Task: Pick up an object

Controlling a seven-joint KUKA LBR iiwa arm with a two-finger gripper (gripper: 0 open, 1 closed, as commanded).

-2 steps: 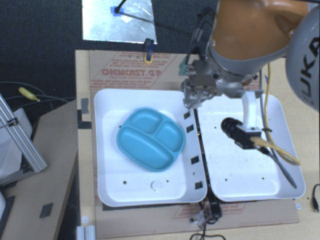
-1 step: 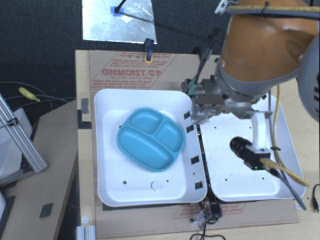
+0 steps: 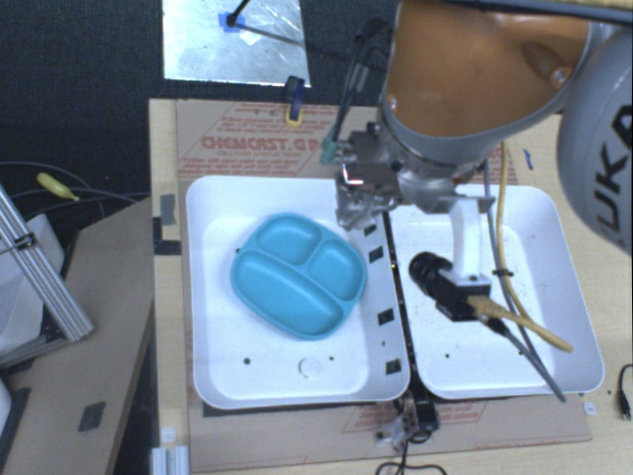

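The tool (image 3: 356, 211) hangs at one o'clock of the blue three-compartment plate (image 3: 299, 275) lying in the left bin (image 3: 213, 364); its grip state cannot be told

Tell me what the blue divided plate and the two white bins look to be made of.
Blue divided plate: likely moulded plastic, smooth, semi-matte, uniform colour, soft rounded compartment ridges. Left white bin and right white bin: probably thin formed plastic, slightly glossy, with rounded rims and faint sheen; coated metal can't be ruled out.

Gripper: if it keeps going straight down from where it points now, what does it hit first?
Probably the upper right rim of the blue plate or the white bin floor beside it; the gripper hangs near the divider, depth unclear.
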